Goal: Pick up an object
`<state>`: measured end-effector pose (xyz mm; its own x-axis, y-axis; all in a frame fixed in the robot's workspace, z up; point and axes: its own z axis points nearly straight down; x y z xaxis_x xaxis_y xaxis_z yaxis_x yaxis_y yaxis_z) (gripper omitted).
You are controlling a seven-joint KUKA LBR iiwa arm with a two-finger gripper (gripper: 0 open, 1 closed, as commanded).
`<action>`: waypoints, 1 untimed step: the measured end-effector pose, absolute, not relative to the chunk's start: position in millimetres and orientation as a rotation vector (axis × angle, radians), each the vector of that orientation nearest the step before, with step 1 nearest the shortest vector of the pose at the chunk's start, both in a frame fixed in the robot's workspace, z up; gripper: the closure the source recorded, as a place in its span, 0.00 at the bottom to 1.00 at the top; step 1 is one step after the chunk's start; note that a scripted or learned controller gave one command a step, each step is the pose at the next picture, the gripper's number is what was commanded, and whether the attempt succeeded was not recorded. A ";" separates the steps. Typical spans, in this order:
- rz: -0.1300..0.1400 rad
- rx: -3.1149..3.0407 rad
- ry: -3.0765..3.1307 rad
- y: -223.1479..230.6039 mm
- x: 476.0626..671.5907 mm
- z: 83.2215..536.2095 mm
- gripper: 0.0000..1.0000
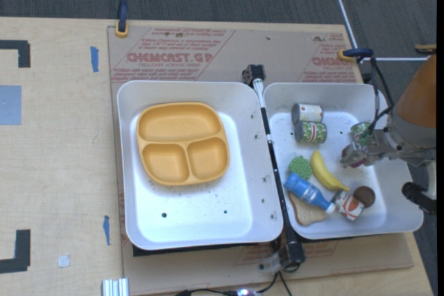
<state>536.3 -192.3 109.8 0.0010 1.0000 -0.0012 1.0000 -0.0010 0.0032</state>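
In the camera view, we are hovering the jaws [355, 154] at the right bin's [409, 222] right side; whether they are apart we cannot tell. We should be descending squarely over the banana [326, 173], lying centre-right.

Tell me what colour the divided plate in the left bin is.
Yellow-orange; the divided plate shows in the camera view.

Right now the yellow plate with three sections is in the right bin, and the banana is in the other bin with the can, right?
Not quite. The camera view shows the yellow plate lying in the left bin, not the right one. The rest holds: the banana is in the other bin, the right bin, with the can.
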 end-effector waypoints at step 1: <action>0.003 2.218 2.223 -131.3 497.7 188.6 1.00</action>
